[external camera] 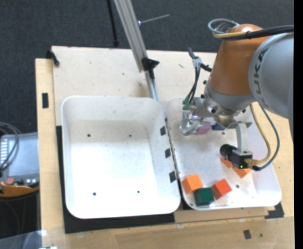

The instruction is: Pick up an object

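A small pinkish-purple object [203,128] lies in the far part of the right bin [265,191], right at the gripper [190,126], which hangs low over the bin floor there. The view is too crowded to tell whether the fingers are wide, narrow or closed on anything, and the pinkish object cannot be seen to sit between them, so no hold can be claimed.

Along the near edge of the same bin sit three blocks close together: an orange cube [193,182] to the left, a dark green cube [204,196] just nearer and touching or nearly touching it, and a red-orange cube [222,188] to their right. Another orange piece [240,170] lies further right, partly under a black fitting with a green light.

The left bin [68,139] stands beside it on the desk [89,71].

The risk, as I judge it, is that the gripper works close to the wall between the bins: the pinkish object may be nudged against that wall or slide away rather than be caught. A lift could then come up with nothing.
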Robot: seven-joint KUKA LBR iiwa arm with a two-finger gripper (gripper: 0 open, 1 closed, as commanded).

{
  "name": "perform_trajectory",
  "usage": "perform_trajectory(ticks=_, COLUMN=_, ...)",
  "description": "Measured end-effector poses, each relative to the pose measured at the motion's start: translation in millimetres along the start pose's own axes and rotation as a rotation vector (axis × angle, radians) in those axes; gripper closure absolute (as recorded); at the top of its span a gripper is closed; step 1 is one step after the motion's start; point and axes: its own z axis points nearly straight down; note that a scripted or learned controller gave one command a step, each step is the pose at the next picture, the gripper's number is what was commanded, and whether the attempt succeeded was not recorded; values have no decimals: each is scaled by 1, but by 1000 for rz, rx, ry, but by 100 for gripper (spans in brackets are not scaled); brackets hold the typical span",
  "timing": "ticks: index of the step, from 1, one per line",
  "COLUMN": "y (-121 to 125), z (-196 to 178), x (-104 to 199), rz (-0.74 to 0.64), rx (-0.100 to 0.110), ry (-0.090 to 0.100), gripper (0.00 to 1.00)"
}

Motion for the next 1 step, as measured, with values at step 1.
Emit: perform_trajectory(ticks=1, y=-14, z=-9, x=52, rz=-3, rx=-1, ry=3, gripper=100)
